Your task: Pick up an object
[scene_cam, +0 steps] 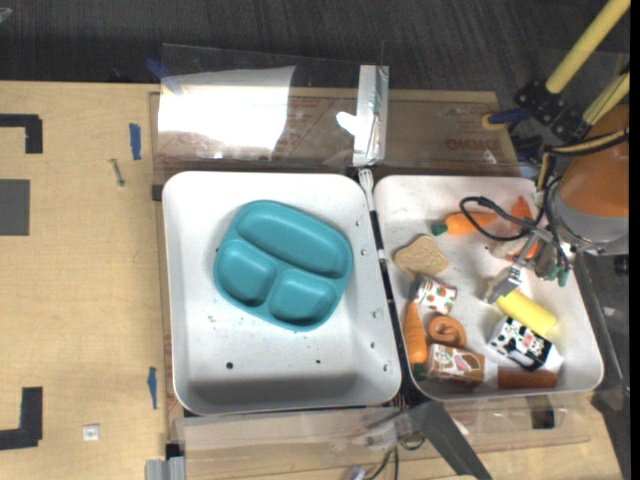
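Crowded at the near edge of the right-hand white plastic bin [590, 363] lie a small printed carton [456, 362], a black-and-white patterned block [521, 342] and a smooth yellow cylinder [527, 311]; any could be the pick. Just beyond, the gripper [512, 280] hangs low over the cylinder, whether released or clenched cannot be told. Tight packing risks a glancing, slipping grasp. Farther off, a glossy teal divided tray [283, 262] sits in the left-hand white bin [190, 298].

Open floor of the right bin [470, 268] lies around the tan cracker [421, 257]; below it, crowded items [450, 343] block access.
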### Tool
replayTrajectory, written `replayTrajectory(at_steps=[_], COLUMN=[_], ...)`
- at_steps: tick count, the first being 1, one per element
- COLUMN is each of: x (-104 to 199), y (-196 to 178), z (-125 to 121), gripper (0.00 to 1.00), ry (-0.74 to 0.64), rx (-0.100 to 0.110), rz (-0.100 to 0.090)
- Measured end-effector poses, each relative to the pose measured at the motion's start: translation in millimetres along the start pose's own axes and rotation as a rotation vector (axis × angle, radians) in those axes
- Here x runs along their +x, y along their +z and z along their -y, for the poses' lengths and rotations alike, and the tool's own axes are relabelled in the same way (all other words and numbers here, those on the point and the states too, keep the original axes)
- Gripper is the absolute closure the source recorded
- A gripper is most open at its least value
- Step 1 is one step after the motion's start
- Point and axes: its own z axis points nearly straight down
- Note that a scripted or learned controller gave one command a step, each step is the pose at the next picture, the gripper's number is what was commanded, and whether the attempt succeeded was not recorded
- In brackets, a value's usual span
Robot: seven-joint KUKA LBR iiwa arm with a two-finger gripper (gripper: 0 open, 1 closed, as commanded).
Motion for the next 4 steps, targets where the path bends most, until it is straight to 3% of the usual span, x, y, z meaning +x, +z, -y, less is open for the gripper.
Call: replayTrajectory(at_steps=[1,2,3,4], x=[49,31,27,89], y=[-1,-1,-13,-124], z=[39,22,23,-18], gripper=[0.00,0.00,1.00,1.00], ry=[-0.108,0.092,0.094,0.176], rx=[-0.005,-0.009,-0.008,0.001], rz=[-0.001,-0.007,0.009,0.003])
